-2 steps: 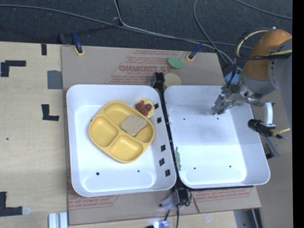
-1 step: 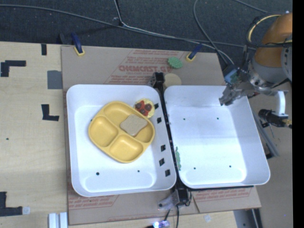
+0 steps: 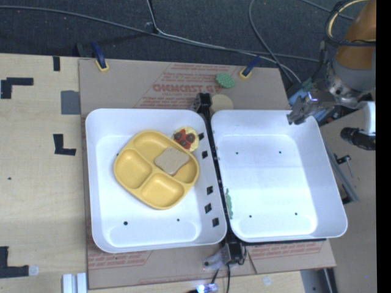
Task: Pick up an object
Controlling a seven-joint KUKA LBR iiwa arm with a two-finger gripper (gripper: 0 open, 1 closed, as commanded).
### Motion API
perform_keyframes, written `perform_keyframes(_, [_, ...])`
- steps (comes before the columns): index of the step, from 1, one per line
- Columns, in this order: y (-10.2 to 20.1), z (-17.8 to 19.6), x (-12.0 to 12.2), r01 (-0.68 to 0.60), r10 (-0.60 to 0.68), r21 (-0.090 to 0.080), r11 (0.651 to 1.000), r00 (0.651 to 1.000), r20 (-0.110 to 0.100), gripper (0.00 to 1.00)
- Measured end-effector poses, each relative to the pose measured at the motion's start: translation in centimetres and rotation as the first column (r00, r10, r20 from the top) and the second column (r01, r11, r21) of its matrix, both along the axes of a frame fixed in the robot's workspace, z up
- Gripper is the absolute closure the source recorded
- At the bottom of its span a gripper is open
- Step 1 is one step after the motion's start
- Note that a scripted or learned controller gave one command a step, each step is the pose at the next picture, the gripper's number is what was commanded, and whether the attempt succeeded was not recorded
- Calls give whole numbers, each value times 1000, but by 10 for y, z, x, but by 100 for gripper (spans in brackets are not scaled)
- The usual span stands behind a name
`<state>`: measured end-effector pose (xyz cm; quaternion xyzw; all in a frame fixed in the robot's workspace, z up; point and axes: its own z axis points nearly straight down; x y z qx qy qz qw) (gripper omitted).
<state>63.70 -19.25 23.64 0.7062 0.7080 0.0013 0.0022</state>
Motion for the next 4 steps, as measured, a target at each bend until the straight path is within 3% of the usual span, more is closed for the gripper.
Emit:
perform_keyframes(1, [0, 18, 0, 2, -2, 1, 1000, 1000, -4, 100])
perform_keyframes(4, [175, -8, -15, -4, 4, 3, 1000, 1000, -8, 100])
